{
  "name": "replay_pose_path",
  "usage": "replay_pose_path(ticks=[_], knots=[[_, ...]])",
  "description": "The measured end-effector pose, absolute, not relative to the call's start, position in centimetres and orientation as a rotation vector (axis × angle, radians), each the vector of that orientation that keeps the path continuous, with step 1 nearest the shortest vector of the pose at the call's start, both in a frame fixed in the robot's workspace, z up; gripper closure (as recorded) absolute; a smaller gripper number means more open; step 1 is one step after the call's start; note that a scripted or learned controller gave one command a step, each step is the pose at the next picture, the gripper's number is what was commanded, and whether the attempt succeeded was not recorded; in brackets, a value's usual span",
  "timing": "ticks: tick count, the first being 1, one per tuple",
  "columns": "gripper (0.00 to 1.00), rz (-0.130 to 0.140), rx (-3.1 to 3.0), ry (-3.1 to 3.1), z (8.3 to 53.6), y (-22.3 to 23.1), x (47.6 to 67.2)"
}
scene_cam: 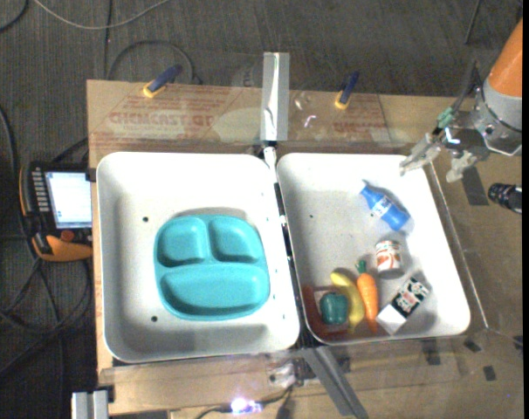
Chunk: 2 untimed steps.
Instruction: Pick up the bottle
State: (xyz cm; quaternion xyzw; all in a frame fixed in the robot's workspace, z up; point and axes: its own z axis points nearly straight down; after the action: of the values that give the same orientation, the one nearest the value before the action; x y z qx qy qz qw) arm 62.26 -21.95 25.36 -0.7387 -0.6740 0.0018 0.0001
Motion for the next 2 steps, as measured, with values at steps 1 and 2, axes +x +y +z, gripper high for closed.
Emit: replay_pose_path(ticks=[1, 2], knots=[[0.00, 0.001, -2.328, -2.107, 9.51, -19.97, 61.95], [1.00, 0.003, -2.321, -2.107, 10.18, -19.76, 61.92]])
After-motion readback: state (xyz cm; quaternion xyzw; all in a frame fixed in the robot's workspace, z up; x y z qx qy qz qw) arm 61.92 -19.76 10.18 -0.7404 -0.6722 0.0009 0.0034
